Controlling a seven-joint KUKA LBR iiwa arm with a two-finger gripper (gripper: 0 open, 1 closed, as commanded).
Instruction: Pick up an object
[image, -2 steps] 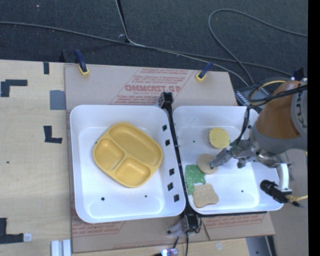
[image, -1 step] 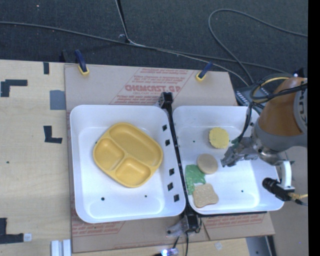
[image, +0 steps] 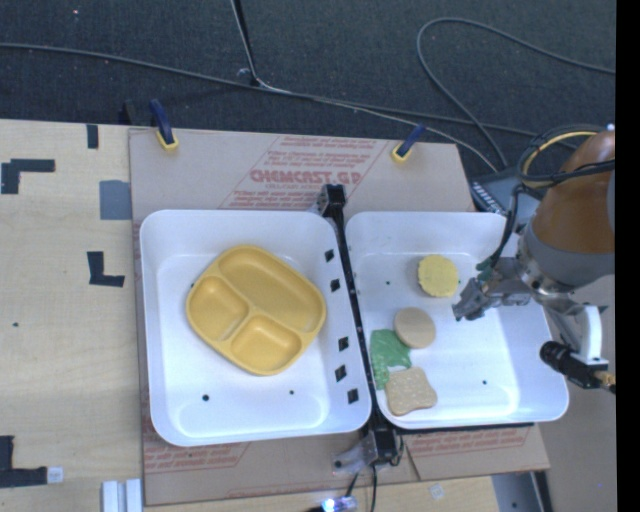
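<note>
While round, flat discs (image: 438, 275) lie, gripper (image: 468, 305) hovers.

dark carpet (image: 300, 60), wooden bench (image: 60, 330), black cables (image: 470, 70)

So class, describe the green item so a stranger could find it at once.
Look in the right white bin, along its left wall. The flat green leaf-like piece lies there, above the tan bread-slice shape. It is the sole green thing.
</note>
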